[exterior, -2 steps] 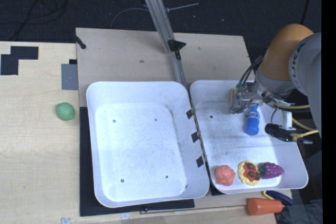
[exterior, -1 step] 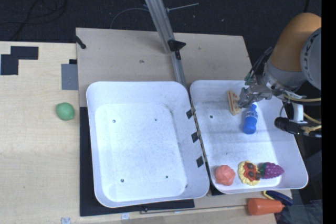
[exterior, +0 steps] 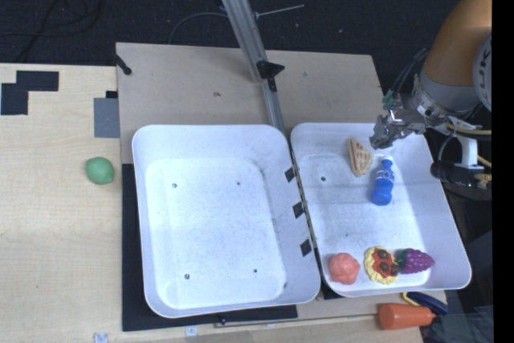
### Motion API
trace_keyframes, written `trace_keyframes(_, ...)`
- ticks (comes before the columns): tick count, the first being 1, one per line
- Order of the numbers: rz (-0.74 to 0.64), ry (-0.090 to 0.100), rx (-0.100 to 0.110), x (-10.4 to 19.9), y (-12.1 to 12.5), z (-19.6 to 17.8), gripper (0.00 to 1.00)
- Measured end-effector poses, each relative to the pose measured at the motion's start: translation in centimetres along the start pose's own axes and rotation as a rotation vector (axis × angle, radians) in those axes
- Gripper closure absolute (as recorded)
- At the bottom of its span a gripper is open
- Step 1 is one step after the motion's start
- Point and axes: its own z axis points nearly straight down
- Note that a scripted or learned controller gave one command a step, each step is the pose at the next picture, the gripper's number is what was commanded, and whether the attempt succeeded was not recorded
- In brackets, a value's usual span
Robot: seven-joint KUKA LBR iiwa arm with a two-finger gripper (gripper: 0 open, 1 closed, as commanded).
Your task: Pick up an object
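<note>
green ball [exterior: 100, 170], round and matte, lies on the pale wood surface [exterior: 48, 221] well left of the left bin. left bin [exterior: 152, 153]: shallow white plastic tray with rounded corners and a finely speckled floor, small dark dots near its corners. a ribbed metal rail [exterior: 245, 28] slants up from the seam between the two bins, with a black clamp on it. right bin [exterior: 438, 213], same white plastic, touches the left bin along that seam, where three black clips sit. inside the right bin: a tan wedge-shaped piece [exterior: 359, 157] near its top edge; just right of it a blue bottle [exterior: 382, 182] with a white cap; along its lower edge a pink rounded lump [exterior: 344, 268], then a yellow disc with red and dark spots [exterior: 381, 264], then a purple grape cluster [exterior: 414, 259] touching the disc. an orange carrot-like piece [exterior: 404, 316] lies on the surface just below the right bin. hand [exterior: 387, 131] hovers over the right bin's top edge, just above the wedge and bottle; it grips nothing, and its opening cannot be judged.
</note>
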Motion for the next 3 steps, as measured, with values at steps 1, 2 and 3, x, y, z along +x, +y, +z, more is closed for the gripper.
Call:
trace_keyframes(1,0.001,0.0,0.002,-0.1,0.1,-3.8,1.0)
trace_keyframes(2,-0.003,0.002,0.005,5.4,-2.2,-3.3,1.0)
trace_keyframes(3,-0.002,0.001,0.005,10.0,-3.2,-4.1,1.0)
